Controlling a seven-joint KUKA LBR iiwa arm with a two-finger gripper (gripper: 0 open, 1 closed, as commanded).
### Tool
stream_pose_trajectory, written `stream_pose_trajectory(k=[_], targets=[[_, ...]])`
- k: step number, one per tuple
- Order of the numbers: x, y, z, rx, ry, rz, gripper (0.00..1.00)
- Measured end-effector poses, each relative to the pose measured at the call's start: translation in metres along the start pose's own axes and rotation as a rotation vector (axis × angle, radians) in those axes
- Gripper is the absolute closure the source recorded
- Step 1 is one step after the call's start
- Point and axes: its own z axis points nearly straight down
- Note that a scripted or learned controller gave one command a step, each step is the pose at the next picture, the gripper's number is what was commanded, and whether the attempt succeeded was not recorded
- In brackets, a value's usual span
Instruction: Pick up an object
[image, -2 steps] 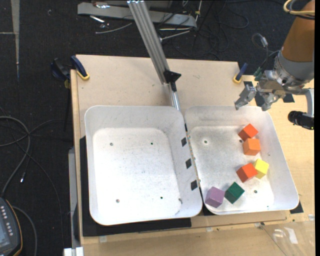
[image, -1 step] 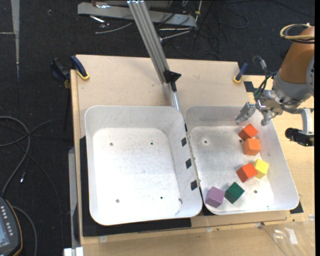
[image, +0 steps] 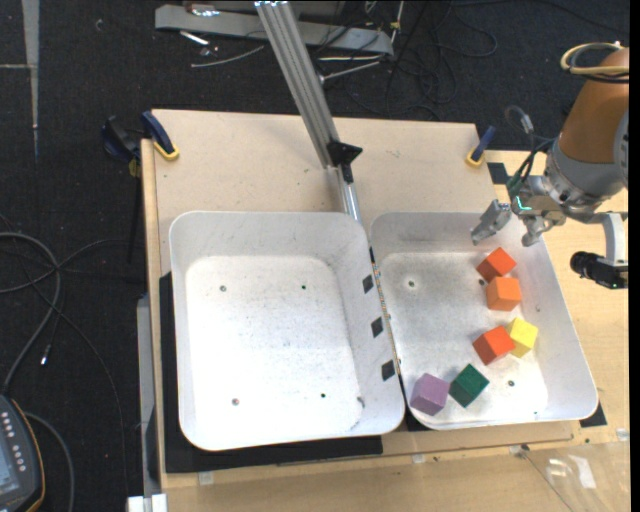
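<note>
Taking the right bin (image: 560, 400) as the landmark: far to its left, dark carpet strewn with black cables (image: 45, 290) runs down past the bench, and a device with buttons (image: 18, 462) sits at the lower corner. Nearer, the tan board (image: 250, 160) carries a blue-and-yellow clamp (image: 158, 135) at its far left corner. The left bin (image: 195, 300) lies just left of the right bin, their rims touching along a seam marked with small black tabs (image: 378, 325); its speckled floor offers wide room out to all four raised walls. A metal pole (image: 300, 80) slants down from behind the bench to the far end of that seam. Inside the right bin, the left half of the floor is bare. A purple cube (image: 430, 393) and a green cube (image: 468, 385) sit close to the near rim, touching or nearly so. Further right, a red cube (image: 492, 344) touches a yellow cube (image: 523, 336), and above them two orange cubes (image: 500, 280) stand one behind the other, toward the right wall. The gripper (image: 510, 225) hangs over the bin's far right corner, just beyond the orange cubes, its fingers spread apart with nothing between them. A second clamp (image: 481, 146) grips the board behind it.
</note>
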Motion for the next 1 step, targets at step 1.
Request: stream_pose_trajectory(k=[1], targets=[[-0.0101, -0.0058, 0.0646, -0.005, 0.0, -0.002, 0.0]])
